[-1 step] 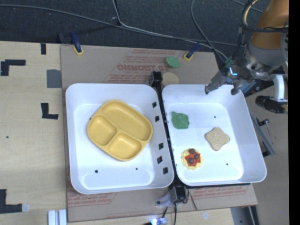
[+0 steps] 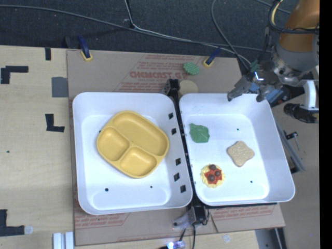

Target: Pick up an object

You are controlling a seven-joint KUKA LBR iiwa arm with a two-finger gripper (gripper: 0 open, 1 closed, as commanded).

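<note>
White right bin (image 2: 259, 193): green piece (image 2: 199, 133), toast (image 2: 240, 153), pizza (image 2: 212, 175). Pincer (image 2: 245, 94) spread wide, empty, over back rim. You: centre over toast, descend straight.

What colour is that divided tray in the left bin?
Yellow: the tray shows plainly in the camera view.

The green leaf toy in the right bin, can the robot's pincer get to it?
Probably yes. The green leaf toy lies flat in the right bin with nothing on top of it and bare floor all round. The pincer hangs over that bin's far rim, with nothing between them.
</note>
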